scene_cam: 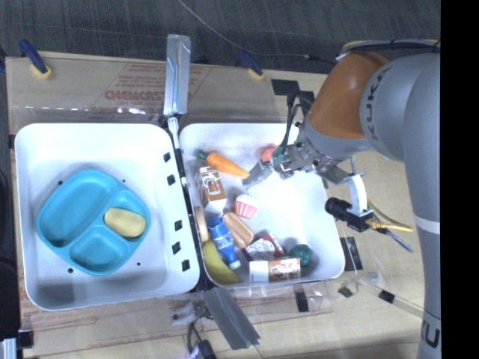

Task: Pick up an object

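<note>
My end effector (258, 176) hangs low in the right bin (318, 234), its slim grey tips reaching toward the bin's left side. The nearest things are the carrot (226, 164) just above the tips and the cupcake (245, 207) just below them. I take one of these two as my likely pick, though the task leaves the choice open.

The carrot looks like a moulded plastic toy — light, stiff, smooth and probably slippery along its tapered length. I would close across its thicker middle, not the thin end, where it could squirt out. The cupcake also looks like a light toy, squat and round; its ridged lower half should give better purchase than the domed pink top. Neither seems fragile.

Whether my tips stand apart or together I cannot tell. They read as one narrow grey wedge from above, and I see nothing between them. They seem to be just beside the carrot's end, though I cannot tell if they touch it.

Other things crowd the bin's left and near sides: a small carton (211, 185), a blue bottle (223, 242), a banana (216, 265) and a can (273, 269) lying on its side. The packed pieces would be harder to get around. In the left bin (34, 275) a blue tray (75, 230) carries a yellow lump (125, 221), well apart from me.
</note>
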`<control>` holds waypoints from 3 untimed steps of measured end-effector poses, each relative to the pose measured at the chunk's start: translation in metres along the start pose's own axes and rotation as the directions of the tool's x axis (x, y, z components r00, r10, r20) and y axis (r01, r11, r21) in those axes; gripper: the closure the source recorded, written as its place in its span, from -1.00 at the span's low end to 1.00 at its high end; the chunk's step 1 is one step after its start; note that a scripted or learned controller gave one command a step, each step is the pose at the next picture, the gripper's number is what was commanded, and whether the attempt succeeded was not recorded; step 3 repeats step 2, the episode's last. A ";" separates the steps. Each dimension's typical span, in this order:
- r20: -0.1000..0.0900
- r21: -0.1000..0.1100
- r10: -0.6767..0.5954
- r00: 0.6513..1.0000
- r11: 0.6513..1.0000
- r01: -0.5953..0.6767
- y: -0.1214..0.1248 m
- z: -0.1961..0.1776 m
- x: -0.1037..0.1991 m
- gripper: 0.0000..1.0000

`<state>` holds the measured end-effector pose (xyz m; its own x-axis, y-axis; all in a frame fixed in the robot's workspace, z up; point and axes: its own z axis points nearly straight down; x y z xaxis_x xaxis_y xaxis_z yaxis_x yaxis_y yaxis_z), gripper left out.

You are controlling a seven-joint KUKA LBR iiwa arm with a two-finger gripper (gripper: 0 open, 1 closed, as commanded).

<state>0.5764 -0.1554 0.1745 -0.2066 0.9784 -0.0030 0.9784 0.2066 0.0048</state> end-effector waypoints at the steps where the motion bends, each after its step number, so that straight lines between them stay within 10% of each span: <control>1: 0.005 -0.020 -0.051 0.999 0.998 0.051 0.080 0.062 0.033 -1.00; 3: 0.005 -0.015 0.045 0.999 0.999 -0.045 0.080 0.068 0.040 -1.00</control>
